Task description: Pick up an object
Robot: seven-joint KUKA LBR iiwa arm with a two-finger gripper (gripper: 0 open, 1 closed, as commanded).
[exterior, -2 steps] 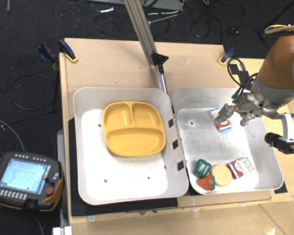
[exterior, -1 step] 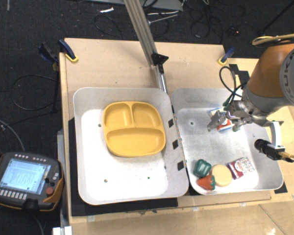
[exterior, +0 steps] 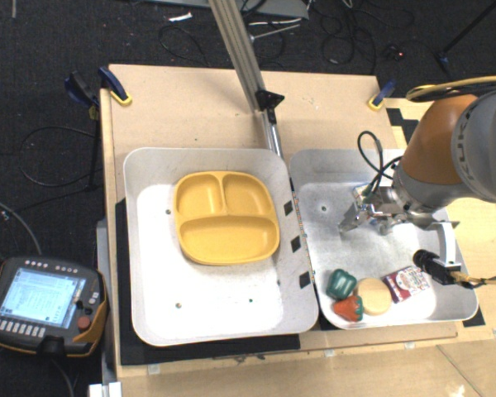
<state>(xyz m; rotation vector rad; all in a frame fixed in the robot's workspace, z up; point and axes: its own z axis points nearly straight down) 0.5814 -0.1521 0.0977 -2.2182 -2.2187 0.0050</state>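
I see the gripper (exterior: 355,216) over the right bin (exterior: 314,190), fingers spread, pinching nothing. The toys sit at the bin's near edge: pepper (exterior: 342,284), bun (exterior: 374,296), packet (exterior: 408,283). Move toward camera, then down.

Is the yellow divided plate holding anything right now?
Empty. All three compartments of the yellow plate show bare yellow; it sits in the left bin.

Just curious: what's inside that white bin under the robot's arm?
In the right bin, near its front edge: a green piece, a red one, a yellowish round one and a small packet. The arm hides the bin's far right part.
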